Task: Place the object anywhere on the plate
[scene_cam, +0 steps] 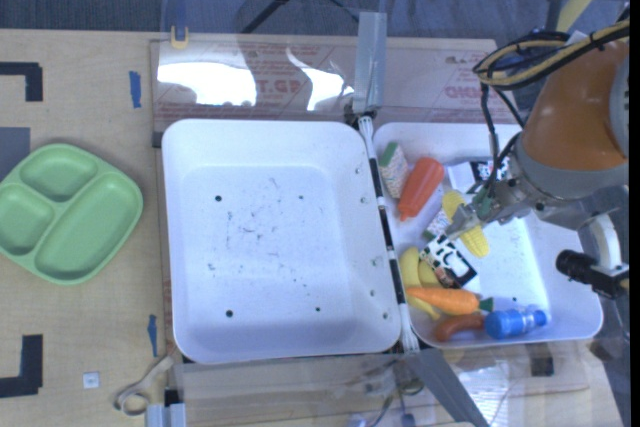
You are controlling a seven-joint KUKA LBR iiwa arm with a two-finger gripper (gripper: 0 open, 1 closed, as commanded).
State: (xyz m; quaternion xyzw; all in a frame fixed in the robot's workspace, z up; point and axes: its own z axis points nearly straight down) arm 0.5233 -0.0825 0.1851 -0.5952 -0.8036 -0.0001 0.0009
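Matt green plastic plate (66, 212), smooth white plastic bins (270, 155), pale wooden bench (90, 65), glossy blue bottle (514, 321)

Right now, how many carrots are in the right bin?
2. One carrot lies tilted at the bin's far left, beside the divider. The other carrot lies near the front, just above a red item. The arm may hide more.

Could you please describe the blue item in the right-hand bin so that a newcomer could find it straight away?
Start at the right white bin, the one the arm reaches into, and go to its near edge. There, at the end of a row of orange toy vegetables, lies a small blue bottle on its side. It is the one blue piece among orange, yellow and red neighbours.
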